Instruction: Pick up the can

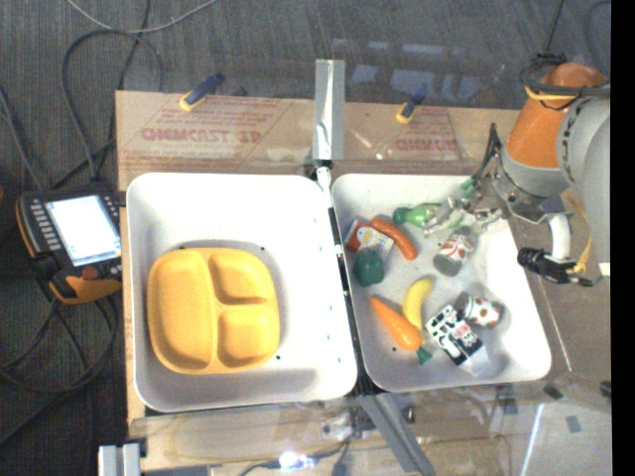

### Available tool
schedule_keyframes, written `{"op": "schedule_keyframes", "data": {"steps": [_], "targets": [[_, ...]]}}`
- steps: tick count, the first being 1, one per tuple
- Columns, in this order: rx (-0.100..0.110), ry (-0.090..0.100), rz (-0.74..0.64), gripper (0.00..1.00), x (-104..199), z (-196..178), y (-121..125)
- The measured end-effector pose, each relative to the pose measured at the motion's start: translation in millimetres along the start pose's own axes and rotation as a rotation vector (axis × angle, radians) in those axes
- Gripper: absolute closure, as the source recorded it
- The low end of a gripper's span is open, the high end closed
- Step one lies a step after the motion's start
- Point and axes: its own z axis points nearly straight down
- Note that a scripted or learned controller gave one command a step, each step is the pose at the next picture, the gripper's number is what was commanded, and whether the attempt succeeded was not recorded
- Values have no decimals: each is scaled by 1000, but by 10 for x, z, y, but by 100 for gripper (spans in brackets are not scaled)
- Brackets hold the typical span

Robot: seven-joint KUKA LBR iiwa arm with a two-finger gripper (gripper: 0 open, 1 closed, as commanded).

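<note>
While the gripper (466,204) hovers just above the can (452,253) in the right bin (531,360), its grip state I cannot tell.

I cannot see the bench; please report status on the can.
Gripper over right bin, far side. Can lying just below it, not held. Green bottle close beside.

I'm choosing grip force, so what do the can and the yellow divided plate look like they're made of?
The can looks like thin metal with a printed red and white label and a dull silvery end; toy plastic can't be ruled out. The yellow divided plate looks like molded plastic, matte, one even color with soft rounded ridges.
</note>
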Motion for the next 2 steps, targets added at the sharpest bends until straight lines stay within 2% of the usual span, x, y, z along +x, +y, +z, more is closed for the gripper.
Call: {"op": "schedule_keyframes", "data": {"steps": [1, 2], "targets": [[-1, 0, -2, 100, 11, -92, 7], [0, -1, -2, 0, 10, -92, 6]]}}
